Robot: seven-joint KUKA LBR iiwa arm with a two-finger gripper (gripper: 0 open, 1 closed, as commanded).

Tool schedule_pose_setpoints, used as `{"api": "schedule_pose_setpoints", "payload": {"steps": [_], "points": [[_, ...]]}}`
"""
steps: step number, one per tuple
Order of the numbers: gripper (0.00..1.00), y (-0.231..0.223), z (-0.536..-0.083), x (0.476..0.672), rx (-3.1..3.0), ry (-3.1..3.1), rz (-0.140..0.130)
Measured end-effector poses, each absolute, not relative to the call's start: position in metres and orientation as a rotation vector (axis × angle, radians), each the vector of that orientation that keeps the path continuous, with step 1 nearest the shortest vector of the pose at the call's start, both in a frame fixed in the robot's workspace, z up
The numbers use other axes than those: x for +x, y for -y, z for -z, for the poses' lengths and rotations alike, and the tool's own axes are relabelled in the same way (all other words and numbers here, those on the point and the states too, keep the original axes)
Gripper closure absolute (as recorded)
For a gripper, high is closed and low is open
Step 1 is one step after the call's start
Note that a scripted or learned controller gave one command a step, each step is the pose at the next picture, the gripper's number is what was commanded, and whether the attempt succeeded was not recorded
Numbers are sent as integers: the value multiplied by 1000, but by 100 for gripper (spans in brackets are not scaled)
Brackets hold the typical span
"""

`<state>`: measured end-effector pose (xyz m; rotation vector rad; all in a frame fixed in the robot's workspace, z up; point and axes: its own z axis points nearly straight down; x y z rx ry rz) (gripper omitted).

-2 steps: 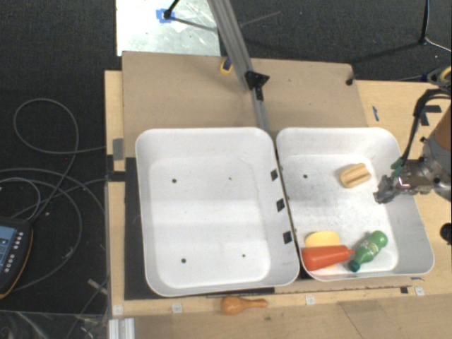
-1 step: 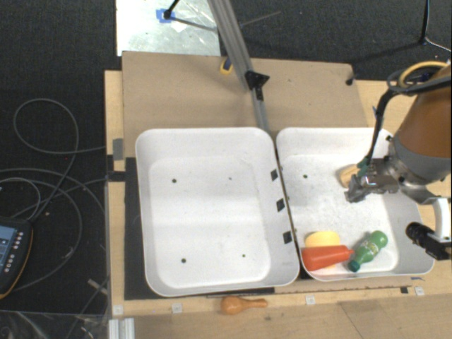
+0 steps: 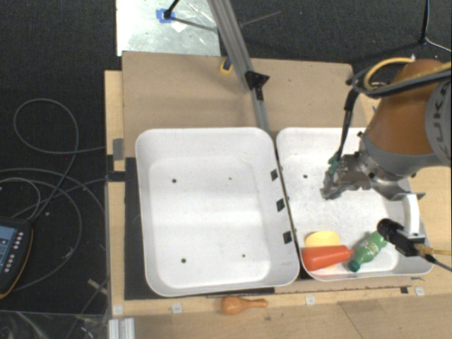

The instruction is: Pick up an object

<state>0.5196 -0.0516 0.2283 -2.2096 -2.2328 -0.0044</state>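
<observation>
My gripper hangs over the middle of the right bin, pointing down, with bare white floor under it. Three objects lie along that bin's front edge. A yellow rounded piece sits in the front left corner. An orange-red carrot-like piece lies right in front of it, touching it. A green bottle lies tilted to their right. All three are well in front of the gripper and apart from it.
The left bin stands beside the right one, joined by black clips. A small tan pear-shaped object lies on the bench in front of the bins. A grey pole slants in from the back.
</observation>
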Motion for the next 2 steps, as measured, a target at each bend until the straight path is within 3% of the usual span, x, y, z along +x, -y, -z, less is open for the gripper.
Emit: {"api": "schedule_pose_setpoints", "payload": {"steps": [2], "points": [[100, -56, -227, 512, -2208, 2232, 3]]}}
